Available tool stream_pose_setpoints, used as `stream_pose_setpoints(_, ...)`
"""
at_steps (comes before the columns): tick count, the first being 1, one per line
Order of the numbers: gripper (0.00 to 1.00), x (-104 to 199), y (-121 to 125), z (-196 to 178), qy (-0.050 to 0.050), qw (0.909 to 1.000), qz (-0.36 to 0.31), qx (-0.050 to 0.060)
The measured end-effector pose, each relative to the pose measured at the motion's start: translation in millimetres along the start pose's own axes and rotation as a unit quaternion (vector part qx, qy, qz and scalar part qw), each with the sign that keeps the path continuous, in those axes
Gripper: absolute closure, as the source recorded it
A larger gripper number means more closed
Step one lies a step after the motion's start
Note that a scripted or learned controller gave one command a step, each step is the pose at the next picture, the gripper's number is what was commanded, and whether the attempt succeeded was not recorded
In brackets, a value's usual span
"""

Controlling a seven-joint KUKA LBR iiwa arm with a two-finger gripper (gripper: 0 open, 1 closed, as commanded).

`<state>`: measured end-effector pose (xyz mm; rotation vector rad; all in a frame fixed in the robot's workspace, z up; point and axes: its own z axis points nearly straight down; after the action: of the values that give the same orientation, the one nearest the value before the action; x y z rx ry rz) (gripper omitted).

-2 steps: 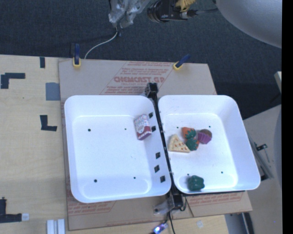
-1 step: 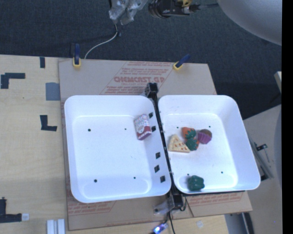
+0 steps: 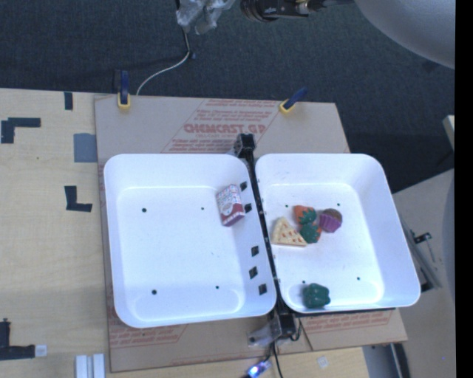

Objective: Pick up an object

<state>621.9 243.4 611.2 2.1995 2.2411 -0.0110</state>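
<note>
A: The carton (image 3: 230, 204) lies in the left bin (image 3: 133, 184), near its right wall, long axis running roughly up and down the view, slightly tilted; its print is too small to read.

B: And the right bin (image 3: 369, 177)?

A: It holds a wedge (image 3: 287, 233) touching a cluster: an orange piece (image 3: 301, 212), a green piece (image 3: 309, 230) and a purple one (image 3: 330, 219), too bunched to tell apart well. Another green lump (image 3: 316, 296) sits alone by the near wall.

B: The pincer (image 3: 198, 15)?

A: It sits at the view's top edge, cut off and blurred, beyond the desk (image 3: 44, 221); one cannot tell whether it is wide or narrow.
</note>
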Motion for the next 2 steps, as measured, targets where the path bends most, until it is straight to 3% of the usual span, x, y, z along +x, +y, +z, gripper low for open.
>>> stream_pose_setpoints(2, 1.0, 2.7, 1.0, -19.1, 0.002, 1.0, 0.001, -0.008)
